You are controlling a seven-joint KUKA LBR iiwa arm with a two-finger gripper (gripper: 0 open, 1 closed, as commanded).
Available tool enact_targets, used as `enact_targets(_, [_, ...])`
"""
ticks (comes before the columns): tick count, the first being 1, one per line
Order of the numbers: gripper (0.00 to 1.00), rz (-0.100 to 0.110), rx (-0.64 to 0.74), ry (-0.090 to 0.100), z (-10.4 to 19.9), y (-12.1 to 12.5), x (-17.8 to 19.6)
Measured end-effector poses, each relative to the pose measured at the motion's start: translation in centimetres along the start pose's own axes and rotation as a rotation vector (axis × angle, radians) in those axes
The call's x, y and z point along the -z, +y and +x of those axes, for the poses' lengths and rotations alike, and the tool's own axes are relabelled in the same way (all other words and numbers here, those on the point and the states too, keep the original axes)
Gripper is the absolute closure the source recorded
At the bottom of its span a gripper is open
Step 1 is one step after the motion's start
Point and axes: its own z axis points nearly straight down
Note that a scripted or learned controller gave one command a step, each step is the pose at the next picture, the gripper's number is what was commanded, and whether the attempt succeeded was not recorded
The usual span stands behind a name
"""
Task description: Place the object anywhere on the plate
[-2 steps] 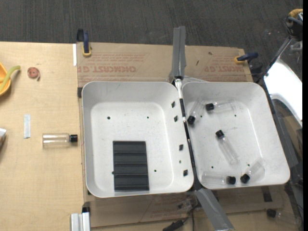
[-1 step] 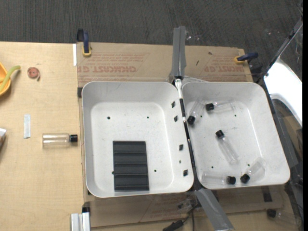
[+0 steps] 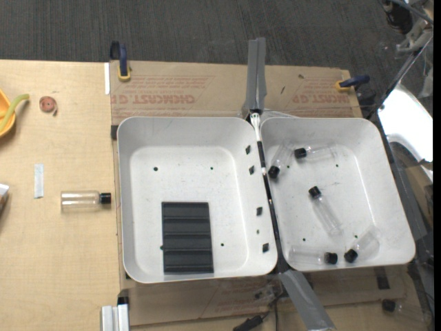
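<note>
A black ridged rectangular plate [image 3: 186, 238] lies flat in the left white bin [image 3: 138, 143], near its front wall. In the right white bin [image 3: 377, 150] lie several clear plastic bottles with black caps. One bottle [image 3: 318, 154] is near the back. Another [image 3: 326, 212] lies slanted in the middle. A third [image 3: 278, 165] leans at the left wall. Two more [image 3: 364, 245] rest against the front wall, caps toward the middle.
Out on the wooden bench to the left lies another clear bottle [image 3: 81, 198], beside a small white strip [image 3: 38, 181], a brown disc [image 3: 47, 104] and an orange and yellow item [image 3: 7, 112]. Clamps [image 3: 120, 62] hold cardboard behind the bins. White and grey machine parts [image 3: 406, 109] stand at the right.
</note>
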Motion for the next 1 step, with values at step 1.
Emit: enact_targets(1, [0.00, 0.001, 0.088, -0.003, -4.80, 6.82, -0.09])
